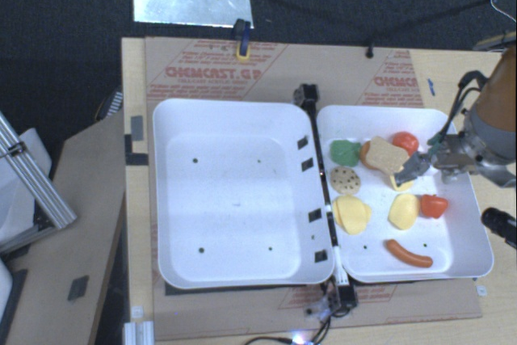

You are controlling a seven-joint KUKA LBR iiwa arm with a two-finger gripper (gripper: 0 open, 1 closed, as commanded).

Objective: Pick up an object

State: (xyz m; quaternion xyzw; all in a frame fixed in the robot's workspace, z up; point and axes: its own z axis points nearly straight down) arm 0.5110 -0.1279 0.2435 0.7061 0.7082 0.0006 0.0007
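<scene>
The gripper (409, 168) hung low over the bread slice (383, 155) in the right bin (468, 254), just beside the tomato (405, 143); whether it was spread could not be told. The bread looked light, stiff and smooth-skinned, best pinched across its thin edges.

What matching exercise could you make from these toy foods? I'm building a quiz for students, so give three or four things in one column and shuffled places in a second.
Things:
1. sausage
2. cookie
3. green piece
4. bread slice

Places, all in the right bin:
A. far corner next to the divider between the bins
B. at the tip of the hand
C. alone near the front rim
D. just in front of the green piece

Pairs: 1-C, 2-D, 3-A, 4-B
</scene>
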